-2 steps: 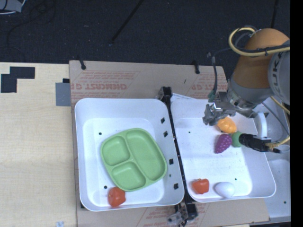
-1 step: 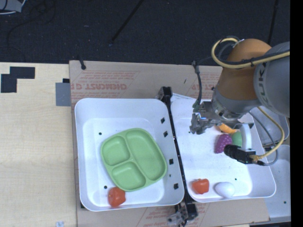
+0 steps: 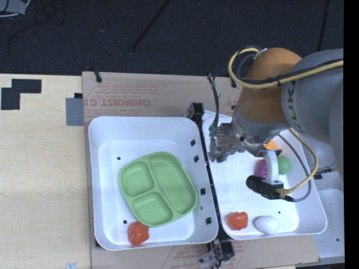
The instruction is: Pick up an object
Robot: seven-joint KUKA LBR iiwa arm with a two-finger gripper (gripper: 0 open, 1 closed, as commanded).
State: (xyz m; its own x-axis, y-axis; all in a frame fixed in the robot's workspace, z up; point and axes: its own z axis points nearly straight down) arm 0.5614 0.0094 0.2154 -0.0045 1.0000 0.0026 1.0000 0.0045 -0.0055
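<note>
Red and roughly round, a small tomato-like object point(image 3: 238, 220) lies near the front wall of the right bin point(image 3: 314, 228), with no clear long axis to point any way. Just beside it to the right rests a white egg-shaped object point(image 3: 266, 224), its long axis running left to right along the bin's front wall. Farther back in this bin, a pink object point(image 3: 262, 166) and a green object point(image 3: 284, 165) sit partly hidden behind the arm's cabling.

The end effector point(image 3: 220, 150) hangs low at the left side of the right bin, close to the divider between the bins; whether it is parted or closed cannot be told.

Across the divider, the left bin point(image 3: 106, 133) holds a green divided plate point(image 3: 158, 188), tilted diagonally, and another red object point(image 3: 138, 232) at its front corner. Both bins sit on the worktop point(image 3: 39, 172).
</note>
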